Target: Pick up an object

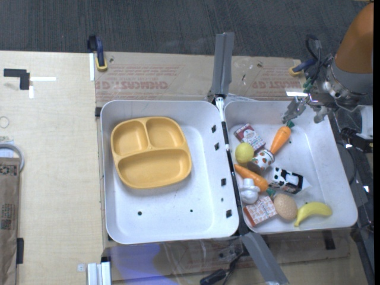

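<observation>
End effector (304,107) at right bin's (339,153) far edge, finger spread unclear, just beyond upright-tilted carrot (280,139), nothing visibly held

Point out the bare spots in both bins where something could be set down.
Left bin: open floor along the near edge, below the yellow divided plate, plus a strip to the plate's right. Right bin: bare floor on its right side, between the upper carrot and the banana. Its left half is crowded, from the lemon to the egg.

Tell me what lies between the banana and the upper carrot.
In the camera view, the cow toy lies between the banana and the upper carrot.
</observation>
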Robot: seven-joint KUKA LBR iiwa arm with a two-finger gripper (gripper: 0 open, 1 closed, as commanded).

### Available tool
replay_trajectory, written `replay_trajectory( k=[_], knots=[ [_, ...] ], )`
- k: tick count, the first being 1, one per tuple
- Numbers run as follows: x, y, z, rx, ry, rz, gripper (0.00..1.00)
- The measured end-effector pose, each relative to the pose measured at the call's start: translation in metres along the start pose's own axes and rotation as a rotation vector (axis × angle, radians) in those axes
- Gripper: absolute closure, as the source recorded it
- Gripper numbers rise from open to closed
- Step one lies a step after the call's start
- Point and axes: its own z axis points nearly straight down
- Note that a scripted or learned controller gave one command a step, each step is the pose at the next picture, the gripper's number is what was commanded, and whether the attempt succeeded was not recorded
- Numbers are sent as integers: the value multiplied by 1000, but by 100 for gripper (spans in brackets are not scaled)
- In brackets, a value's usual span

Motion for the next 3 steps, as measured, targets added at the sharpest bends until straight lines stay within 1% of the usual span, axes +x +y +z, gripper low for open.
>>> replay_trajectory(
  k=[1, 2, 3],
  knots=[
    [-7, 5, 108, -3, 0, -148, 0],
    [-8, 6, 99, -3, -1, -146, 100],
    [-11, -14, -15, -3, -2, -21, 100]
  ],
)
